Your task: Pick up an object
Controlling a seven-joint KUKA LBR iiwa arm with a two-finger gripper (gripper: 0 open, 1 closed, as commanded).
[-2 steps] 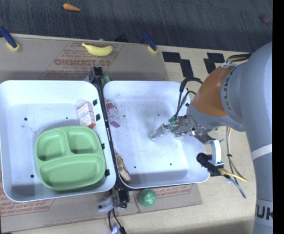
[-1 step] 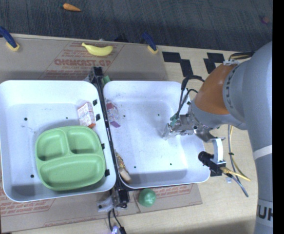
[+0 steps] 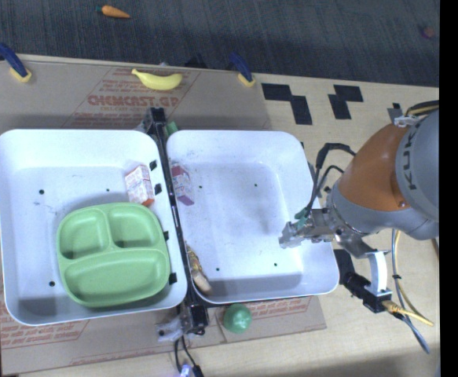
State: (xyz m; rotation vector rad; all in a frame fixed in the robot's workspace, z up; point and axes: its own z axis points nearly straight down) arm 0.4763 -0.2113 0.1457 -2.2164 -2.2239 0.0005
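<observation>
The tool (image 3: 291, 235) hangs low over the right edge of the right bin (image 3: 236, 144), and its tip is small, grey and blurred against the white plastic, so I cannot tell how far it is open, nor see anything in its grip. Behind it the bulky grey arm with its orange band (image 3: 374, 175) covers part of the worktop, and the frame cuts the arm off on the right. Well off to the tool's left, by the seam between the bins, lies a small crumpled red and white packet (image 3: 181, 183), and nearer the front corner a tan, knobbly thing (image 3: 196, 273) too small to make out. Beyond the seam, in the left bin (image 3: 24, 151), sits a smooth pale green compartment tray (image 3: 114, 251) with a small red and white carton (image 3: 139, 184) just behind it. A green ball (image 3: 237, 317) rests on the cardboard in front of the bins, and a yellow banana (image 3: 158, 78) lies behind them.
</observation>
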